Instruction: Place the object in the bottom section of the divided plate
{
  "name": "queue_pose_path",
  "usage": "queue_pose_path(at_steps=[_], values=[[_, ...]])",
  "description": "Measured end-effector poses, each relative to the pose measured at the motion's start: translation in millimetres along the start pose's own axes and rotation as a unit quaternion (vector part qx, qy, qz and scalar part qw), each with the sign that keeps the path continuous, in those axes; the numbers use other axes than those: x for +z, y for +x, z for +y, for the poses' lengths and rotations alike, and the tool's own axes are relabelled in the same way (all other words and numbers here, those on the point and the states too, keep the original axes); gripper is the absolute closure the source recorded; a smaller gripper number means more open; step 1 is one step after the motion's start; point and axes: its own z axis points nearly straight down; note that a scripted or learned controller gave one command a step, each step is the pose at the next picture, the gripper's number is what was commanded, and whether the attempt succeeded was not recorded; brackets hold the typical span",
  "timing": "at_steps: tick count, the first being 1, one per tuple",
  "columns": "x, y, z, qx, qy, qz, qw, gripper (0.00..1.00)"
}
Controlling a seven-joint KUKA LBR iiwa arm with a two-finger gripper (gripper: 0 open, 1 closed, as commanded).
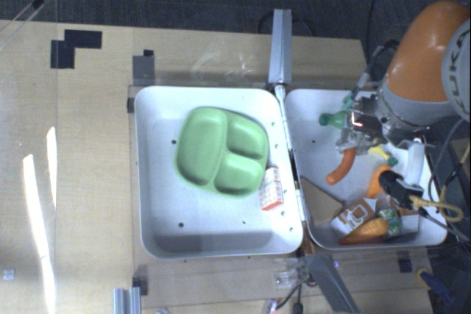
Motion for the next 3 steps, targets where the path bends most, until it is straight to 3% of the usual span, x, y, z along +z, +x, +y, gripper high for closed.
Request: queue_pose_path(at_steps=[1,2,3], values=[[-6,71,45,0.021,0.000,0.001,0.9998,1.00],[17,135,10,0.118,0.001,0.001,0.9930,1.00],[47,91,45,0.065,0.000,0.001,0.9979,1.00]])
